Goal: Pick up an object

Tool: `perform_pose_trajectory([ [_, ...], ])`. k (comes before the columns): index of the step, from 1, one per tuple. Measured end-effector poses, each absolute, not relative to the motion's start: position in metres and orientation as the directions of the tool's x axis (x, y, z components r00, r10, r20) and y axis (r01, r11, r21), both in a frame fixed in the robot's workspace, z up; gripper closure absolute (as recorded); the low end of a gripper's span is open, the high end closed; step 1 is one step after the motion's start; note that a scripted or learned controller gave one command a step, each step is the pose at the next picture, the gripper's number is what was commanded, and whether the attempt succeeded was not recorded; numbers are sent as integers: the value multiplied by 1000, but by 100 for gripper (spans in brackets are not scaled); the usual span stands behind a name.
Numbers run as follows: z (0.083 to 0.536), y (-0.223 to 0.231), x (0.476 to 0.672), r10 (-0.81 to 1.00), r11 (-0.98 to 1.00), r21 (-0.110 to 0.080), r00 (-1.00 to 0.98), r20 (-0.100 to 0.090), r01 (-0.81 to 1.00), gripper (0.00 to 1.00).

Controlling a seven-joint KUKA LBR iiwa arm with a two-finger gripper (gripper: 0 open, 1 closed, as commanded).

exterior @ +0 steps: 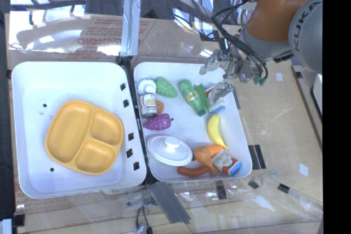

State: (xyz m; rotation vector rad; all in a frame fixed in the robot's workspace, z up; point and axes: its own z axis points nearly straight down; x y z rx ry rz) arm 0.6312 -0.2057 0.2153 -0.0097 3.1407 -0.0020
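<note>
The hand [219,78], fingers spread wide and holding nothing, hovers over the right bin [239,134], needing to drop onto the green bottle [193,97]

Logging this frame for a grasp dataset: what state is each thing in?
gripper: jaws open, above the right bin's far edge, holding nothing
green bottle: lying on its side
small jar: upright
white lid: knob up
banana: lying flat
yellow tray: flat, compartments up

Beside the white lid [170,149]: a yellow banana [215,130], purple grapes [157,122], a green bottle [193,97]. Left of it, a yellow tray [83,136] in a white bin [22,118].
</note>
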Motion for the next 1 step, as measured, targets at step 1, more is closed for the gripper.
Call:
perform_pose_trajectory([
  [1, 91, -208, 651, -70, 998, 0, -998, 1, -70, 0],
])
